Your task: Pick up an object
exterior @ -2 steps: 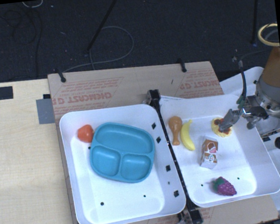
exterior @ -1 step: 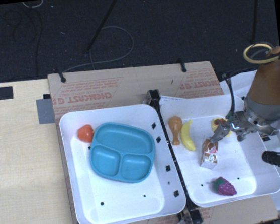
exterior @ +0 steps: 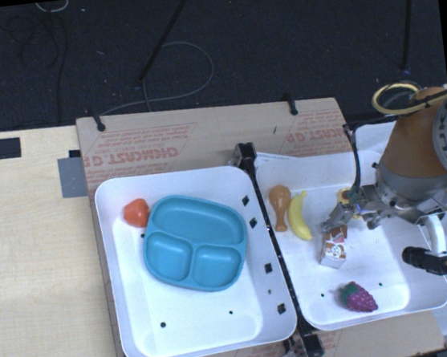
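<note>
Grey arm with its orange band leans in from the right over the right bin, gripper low just above a small carton (can't tell whether it's clamped or spread, too blurry). The arm's base is cut off. Left bin holds a blue tray and an orange ball. Banana, drumstick and grapes share the carton's bin.

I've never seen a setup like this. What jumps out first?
The big blue divided plate in the left bin, an orange-red fruit at its upper-left corner. In the right bin, the gripper hovers above a small carton, with a banana beside it and purple grapes below.
</note>
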`<action>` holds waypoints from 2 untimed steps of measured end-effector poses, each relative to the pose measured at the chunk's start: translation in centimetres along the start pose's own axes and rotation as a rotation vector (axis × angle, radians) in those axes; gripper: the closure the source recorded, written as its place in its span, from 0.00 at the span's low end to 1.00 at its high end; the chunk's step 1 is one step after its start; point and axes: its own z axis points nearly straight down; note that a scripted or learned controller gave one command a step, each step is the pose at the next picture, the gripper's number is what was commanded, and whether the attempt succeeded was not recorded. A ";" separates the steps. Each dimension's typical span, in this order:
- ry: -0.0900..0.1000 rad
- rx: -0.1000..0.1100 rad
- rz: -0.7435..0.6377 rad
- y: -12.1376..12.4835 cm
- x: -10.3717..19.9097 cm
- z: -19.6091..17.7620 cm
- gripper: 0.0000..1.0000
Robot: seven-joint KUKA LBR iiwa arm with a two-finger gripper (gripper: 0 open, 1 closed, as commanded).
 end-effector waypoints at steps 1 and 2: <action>0.000 -0.006 -0.001 0.4 0.2 0.8 0.00; 0.001 0.013 0.005 -0.3 0.0 0.6 1.00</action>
